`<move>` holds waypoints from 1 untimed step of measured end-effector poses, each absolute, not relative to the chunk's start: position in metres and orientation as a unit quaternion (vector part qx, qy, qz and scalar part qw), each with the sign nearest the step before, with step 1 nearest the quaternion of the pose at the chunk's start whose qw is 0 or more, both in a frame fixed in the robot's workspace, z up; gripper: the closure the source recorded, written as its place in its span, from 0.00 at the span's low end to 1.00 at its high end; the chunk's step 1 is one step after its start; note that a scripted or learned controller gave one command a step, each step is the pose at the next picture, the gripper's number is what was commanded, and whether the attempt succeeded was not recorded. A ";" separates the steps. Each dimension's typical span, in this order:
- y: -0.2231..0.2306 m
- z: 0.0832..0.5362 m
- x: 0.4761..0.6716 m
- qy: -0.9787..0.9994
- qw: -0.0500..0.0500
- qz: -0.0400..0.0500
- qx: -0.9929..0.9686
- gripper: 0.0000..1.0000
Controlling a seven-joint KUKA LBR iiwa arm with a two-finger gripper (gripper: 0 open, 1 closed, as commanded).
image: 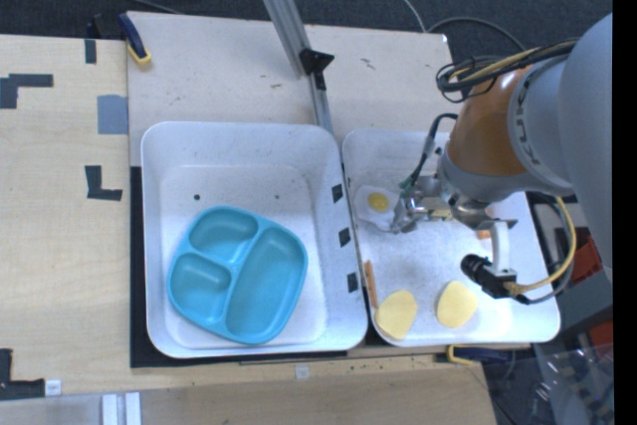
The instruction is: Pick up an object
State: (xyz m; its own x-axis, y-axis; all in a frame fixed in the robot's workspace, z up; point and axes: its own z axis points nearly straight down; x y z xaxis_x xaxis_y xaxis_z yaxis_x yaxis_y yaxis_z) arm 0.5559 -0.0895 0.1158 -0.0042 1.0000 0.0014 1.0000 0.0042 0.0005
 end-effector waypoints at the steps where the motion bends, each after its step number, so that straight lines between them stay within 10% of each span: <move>1: -0.040 0.193 0.552 -0.710 -0.001 -0.003 -0.705 1.00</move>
